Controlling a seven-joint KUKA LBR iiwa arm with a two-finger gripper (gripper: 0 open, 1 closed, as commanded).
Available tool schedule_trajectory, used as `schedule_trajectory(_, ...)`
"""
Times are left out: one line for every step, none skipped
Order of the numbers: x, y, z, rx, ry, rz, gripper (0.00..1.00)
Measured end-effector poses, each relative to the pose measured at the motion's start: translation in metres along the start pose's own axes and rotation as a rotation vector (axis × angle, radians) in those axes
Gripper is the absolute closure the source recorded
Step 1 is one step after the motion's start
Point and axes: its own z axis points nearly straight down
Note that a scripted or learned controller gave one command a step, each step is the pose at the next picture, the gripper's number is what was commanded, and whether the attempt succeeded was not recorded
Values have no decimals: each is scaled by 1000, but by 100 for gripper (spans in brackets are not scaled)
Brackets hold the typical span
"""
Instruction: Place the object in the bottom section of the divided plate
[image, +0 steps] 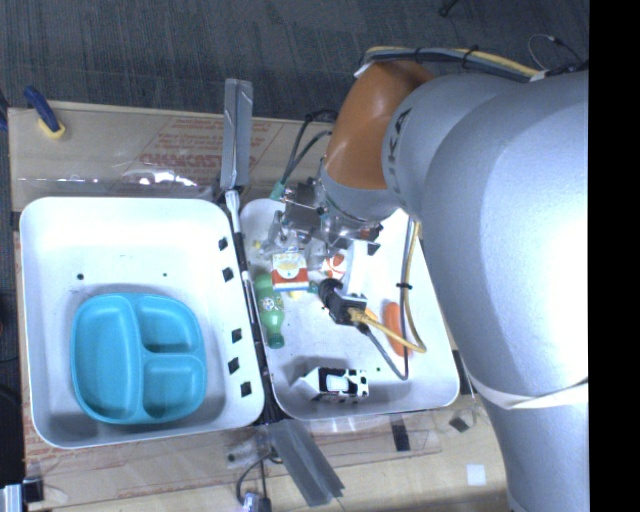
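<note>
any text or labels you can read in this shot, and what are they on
None can be read.
Cardboard sheet behind the left bin: faint reddish print, too blurred to read.
Small carton in the right bin: coloured label, too small to read.
Blue divided plate: no marking visible.

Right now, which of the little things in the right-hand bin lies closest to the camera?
The black-and-white toy car, alone by the right bin's near wall. The green bottle, carton and orange piece lie farther back, nearer the hand.
</note>
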Motion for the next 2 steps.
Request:
schedule_trajectory(84, -31, 19, -6, -1, -37, 100)
schedule_trajectory(162, -82, 13, -7, -2, 16, 100)
